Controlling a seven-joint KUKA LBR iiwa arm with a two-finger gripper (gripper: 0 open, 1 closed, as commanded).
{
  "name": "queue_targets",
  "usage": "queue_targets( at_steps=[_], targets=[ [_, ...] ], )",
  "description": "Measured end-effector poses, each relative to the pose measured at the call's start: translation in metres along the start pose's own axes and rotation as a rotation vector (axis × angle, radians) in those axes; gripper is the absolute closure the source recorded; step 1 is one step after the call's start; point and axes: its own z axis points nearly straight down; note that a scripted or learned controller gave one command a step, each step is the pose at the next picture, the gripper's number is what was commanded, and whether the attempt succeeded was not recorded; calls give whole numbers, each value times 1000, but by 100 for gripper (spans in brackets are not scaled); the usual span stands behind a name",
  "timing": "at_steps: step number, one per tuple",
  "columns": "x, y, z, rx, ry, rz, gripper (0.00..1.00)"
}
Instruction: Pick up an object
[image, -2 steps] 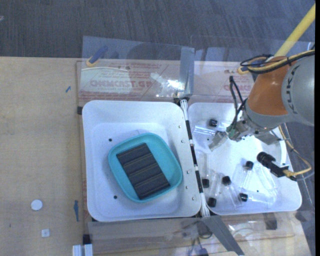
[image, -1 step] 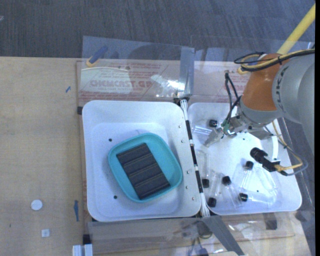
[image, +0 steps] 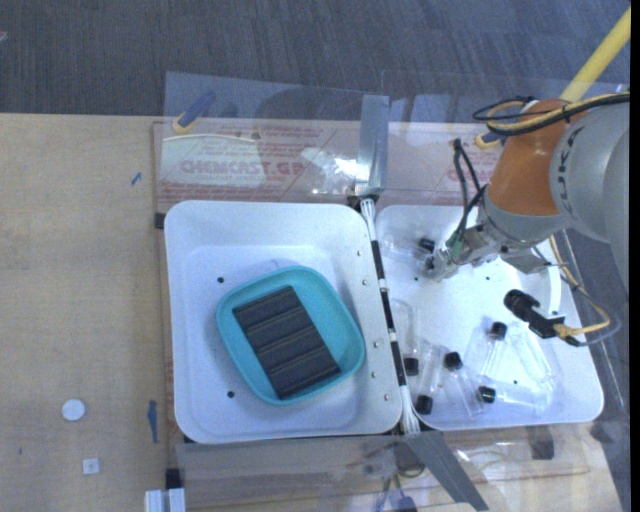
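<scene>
The gripper (image: 440, 262) sits low at the far end of the right bin (image: 590, 395); finger state cannot be determined. Clear black-capped vials (image: 492, 345) lie nearer in that bin, ungrasped. Judged progress: pick not completed; grasp and lift remain.

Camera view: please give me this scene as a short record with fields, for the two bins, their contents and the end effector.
left bin: holds a teal tray
teal tray contents: a dark ridged block, lying at a slant
right bin: holds several clear vials with black caps, scattered, mostly in the lower half
arm: grey with an orange band, reaching in from the right
end effector: low over the upper left part of the right bin, beside a black-capped vial
grasp: cannot tell
</scene>
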Motion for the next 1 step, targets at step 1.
queue_targets(
  at_steps=[1],
  targets=[
    [0,0,0,0,0,0,0]
  ],
)
